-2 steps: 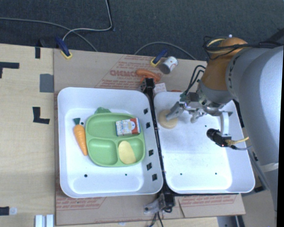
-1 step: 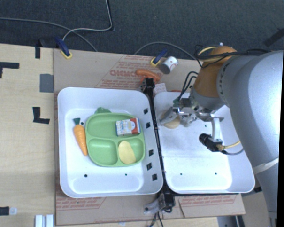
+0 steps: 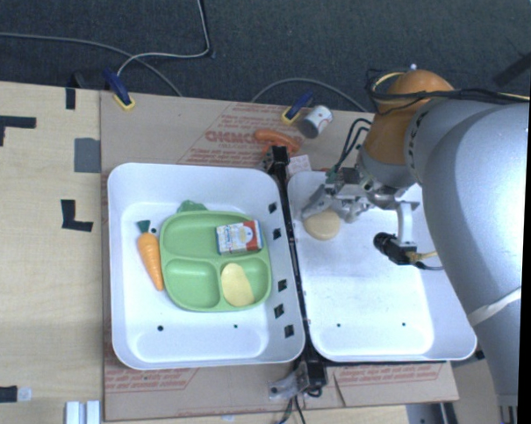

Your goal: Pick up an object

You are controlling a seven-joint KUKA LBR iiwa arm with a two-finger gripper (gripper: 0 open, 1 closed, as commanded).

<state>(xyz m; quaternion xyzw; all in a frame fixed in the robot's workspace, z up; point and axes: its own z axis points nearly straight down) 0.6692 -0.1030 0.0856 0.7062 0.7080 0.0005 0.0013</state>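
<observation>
Pale round bread-like object (image 3: 322, 225) lies in the right white bin (image 3: 375, 317), near its upper left corner, directly beneath the gripper (image 3: 334, 205). Whether the gripper grasps it or is released cannot be told. The left white bin (image 3: 189, 344) holds a green divided tray (image 3: 185, 247) with a small carton (image 3: 238, 237) and yellow piece (image 3: 238, 285), a toy carrot (image 3: 149, 256) beside it.

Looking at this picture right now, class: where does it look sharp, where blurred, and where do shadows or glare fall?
Camera view: even, soft light; the green tray and carrot are sharp; the big grey arm nearest the lens is soft; the tool casts a faint shadow on the right bin beside the pale round object; no strong glare.
</observation>
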